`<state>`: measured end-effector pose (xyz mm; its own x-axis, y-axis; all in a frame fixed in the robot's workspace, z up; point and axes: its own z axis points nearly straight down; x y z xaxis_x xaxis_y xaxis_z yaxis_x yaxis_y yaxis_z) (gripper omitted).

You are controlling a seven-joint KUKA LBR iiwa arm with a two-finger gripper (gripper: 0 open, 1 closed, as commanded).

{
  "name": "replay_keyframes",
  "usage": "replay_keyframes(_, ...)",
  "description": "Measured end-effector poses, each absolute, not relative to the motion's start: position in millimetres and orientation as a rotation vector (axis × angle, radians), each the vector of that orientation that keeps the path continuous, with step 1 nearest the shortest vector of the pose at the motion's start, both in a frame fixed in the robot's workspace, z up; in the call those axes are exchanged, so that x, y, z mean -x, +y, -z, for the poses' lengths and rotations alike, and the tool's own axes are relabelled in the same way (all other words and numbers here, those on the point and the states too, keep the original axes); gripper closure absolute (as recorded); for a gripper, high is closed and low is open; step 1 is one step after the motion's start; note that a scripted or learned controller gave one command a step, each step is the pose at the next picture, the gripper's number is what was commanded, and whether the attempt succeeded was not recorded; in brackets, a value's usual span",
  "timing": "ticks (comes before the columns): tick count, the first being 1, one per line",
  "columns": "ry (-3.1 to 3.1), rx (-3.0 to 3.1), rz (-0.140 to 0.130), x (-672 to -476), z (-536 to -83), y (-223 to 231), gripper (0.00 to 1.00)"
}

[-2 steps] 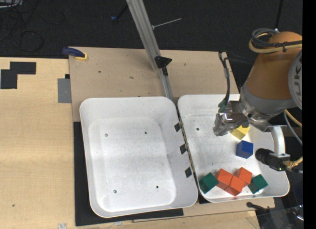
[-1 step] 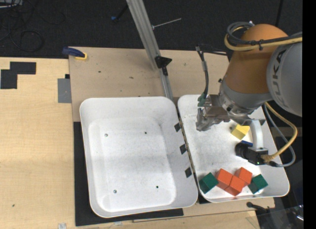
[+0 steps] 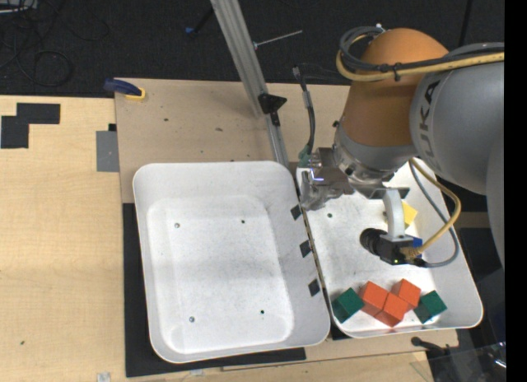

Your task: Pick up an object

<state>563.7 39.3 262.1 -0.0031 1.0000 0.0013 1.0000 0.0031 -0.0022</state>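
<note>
Orange cubes (image 3: 387, 300) are clustered at the near edge of the right bin (image 3: 350, 228), flanked by a left green block (image 3: 347, 303) and a right green block (image 3: 430, 305). A yellow piece (image 3: 409, 216) is noted farther back, partly hidden. The gripper (image 3: 313, 181) is held over the bin's far left corner; whether it is spread or closed cannot be told.

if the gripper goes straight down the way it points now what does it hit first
Most likely the gripper meets the bare floor of the right bin, near its far corner beside the left bin. Depth is unclear, so it could catch the rim instead.
</note>
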Motion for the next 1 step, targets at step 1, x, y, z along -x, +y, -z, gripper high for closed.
replay_keyframes(1,-2.223,2.216,-0.001,-579.7,-260.8,86.4,1.0)
